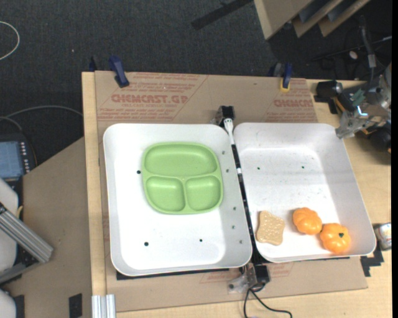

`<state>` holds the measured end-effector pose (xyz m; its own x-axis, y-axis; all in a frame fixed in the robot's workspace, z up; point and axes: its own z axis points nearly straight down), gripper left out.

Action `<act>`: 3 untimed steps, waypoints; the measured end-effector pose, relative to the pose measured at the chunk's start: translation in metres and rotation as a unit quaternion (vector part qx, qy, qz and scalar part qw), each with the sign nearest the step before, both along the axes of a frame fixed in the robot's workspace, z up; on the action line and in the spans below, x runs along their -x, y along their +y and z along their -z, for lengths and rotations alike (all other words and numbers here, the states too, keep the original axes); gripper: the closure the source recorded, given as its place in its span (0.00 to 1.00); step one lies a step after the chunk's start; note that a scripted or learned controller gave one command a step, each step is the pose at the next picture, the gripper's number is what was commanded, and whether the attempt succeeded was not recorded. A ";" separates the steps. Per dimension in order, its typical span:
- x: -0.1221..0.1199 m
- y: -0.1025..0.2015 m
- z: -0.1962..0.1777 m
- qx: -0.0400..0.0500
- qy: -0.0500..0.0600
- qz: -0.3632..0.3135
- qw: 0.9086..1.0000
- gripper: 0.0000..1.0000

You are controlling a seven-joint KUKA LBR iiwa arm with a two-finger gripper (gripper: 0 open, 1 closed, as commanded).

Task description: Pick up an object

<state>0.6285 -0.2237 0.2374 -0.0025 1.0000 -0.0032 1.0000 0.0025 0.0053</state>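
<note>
In the camera view, the gripper (359, 112) hung past the right bin's (292, 149) far-right corner — I cannot tell its state. The candidates — cracker (270, 228) and two small orange pumpkins (307, 220) (336, 238) — lay along the near edge, nearward and slightly left of it.

Dark grey carpet (56, 43) all around, crossed by a thin white cable (11, 38) at far left. Pale wooden furniture (298, 15) at top right. Even, soft light.
</note>
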 end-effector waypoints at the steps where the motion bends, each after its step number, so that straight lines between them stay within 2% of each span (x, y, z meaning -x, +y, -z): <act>1: -0.016 0.000 -0.175 0.003 -0.008 0.000 1.000 1.00; 2: 0.027 0.045 -0.116 -0.003 0.006 0.000 1.000 1.00; 3: 0.057 0.065 -0.310 0.001 -0.009 0.000 1.000 1.00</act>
